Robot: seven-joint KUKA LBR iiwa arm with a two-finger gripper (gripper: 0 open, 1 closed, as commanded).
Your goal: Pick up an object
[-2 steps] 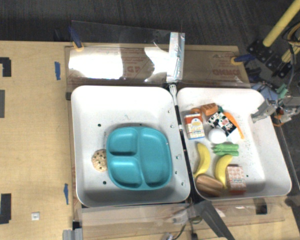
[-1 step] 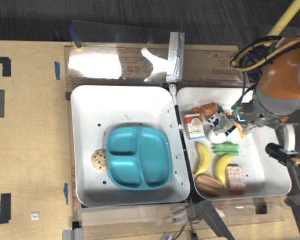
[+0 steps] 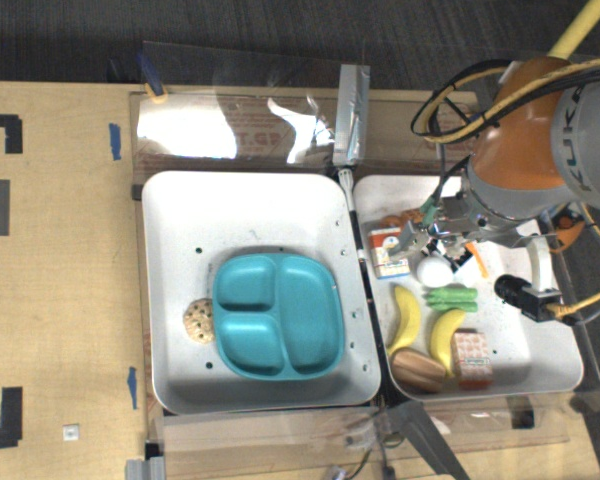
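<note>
My gripper hangs low over the upper middle of the right bin, above a cluster of small items. Just below it lie a white round object and a green piece. A red and white carton sits to its left and a small orange stick to its right. Two bananas lie lower in the bin, with a brown oval item and a pink-wrapped packet at the front. Nothing visible is held between the fingers.
The left bin holds a teal divided plate and a cookie at its left side. A clear plastic sheet lies behind the bins. The arm's orange band looms over the right bin's back.
</note>
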